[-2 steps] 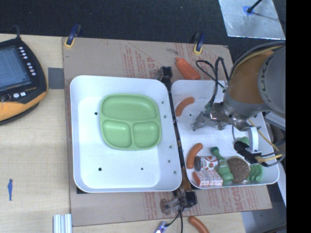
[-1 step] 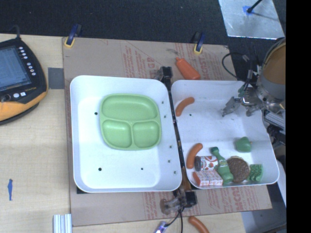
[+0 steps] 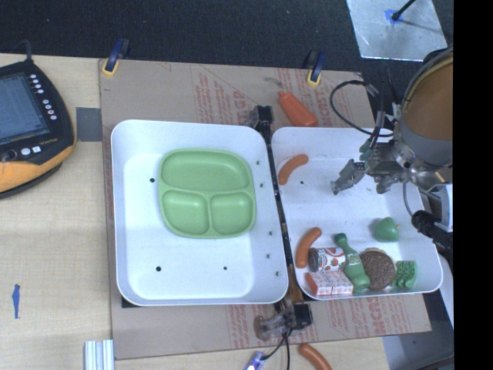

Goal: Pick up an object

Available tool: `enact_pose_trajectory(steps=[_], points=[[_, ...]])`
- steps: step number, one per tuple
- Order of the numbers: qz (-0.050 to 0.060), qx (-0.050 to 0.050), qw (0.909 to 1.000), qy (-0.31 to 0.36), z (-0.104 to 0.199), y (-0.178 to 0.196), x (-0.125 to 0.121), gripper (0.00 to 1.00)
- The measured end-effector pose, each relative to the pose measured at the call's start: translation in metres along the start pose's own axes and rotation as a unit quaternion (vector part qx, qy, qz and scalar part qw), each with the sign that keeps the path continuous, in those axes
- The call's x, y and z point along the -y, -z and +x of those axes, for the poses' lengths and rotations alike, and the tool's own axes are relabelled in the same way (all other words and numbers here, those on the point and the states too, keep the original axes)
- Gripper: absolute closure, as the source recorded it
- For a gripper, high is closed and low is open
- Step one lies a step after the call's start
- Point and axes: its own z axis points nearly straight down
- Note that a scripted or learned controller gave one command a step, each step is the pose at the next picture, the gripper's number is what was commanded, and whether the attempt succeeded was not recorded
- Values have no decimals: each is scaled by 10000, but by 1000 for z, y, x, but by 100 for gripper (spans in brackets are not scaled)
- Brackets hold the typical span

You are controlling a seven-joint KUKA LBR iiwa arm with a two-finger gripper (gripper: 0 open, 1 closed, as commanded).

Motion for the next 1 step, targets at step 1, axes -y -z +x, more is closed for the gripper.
enact_pose_trajectory(steps=[1], points=[[13,9,10000,3,21,-82,25,0]])
